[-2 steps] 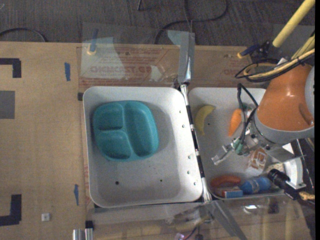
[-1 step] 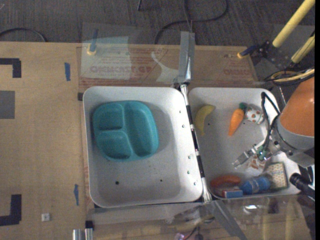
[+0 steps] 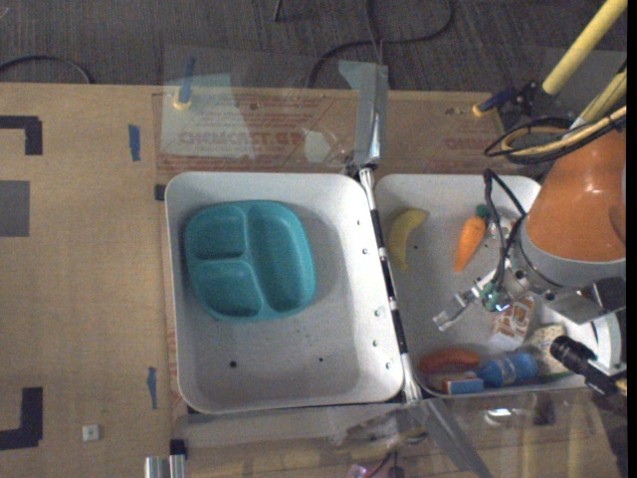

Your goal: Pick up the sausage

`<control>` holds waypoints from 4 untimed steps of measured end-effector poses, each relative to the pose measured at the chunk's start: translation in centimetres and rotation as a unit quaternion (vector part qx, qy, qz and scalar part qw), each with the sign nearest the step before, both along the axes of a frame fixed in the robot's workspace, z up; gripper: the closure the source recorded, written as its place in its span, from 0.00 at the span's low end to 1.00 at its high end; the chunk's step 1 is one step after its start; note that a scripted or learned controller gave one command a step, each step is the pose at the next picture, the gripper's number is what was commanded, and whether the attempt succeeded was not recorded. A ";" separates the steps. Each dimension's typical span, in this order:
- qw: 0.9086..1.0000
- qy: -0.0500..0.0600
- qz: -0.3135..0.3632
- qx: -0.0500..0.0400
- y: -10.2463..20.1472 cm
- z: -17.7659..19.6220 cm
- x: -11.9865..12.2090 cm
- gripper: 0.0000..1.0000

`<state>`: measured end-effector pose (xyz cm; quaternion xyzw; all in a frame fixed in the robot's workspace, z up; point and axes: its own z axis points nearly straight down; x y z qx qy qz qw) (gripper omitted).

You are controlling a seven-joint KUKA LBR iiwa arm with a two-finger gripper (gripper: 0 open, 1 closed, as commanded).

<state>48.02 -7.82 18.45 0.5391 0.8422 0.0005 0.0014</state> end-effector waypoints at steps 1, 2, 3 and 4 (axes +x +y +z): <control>0.991 -0.001 0.131 -0.001 -2.9 3.6 2.2 0.00; 0.992 0.001 0.127 0.000 -4.2 -4.9 -0.1 0.00; 0.992 -0.002 0.125 0.000 -4.4 -3.8 0.0 1.00; 0.992 -0.002 0.125 0.000 -4.4 -3.8 0.0 0.00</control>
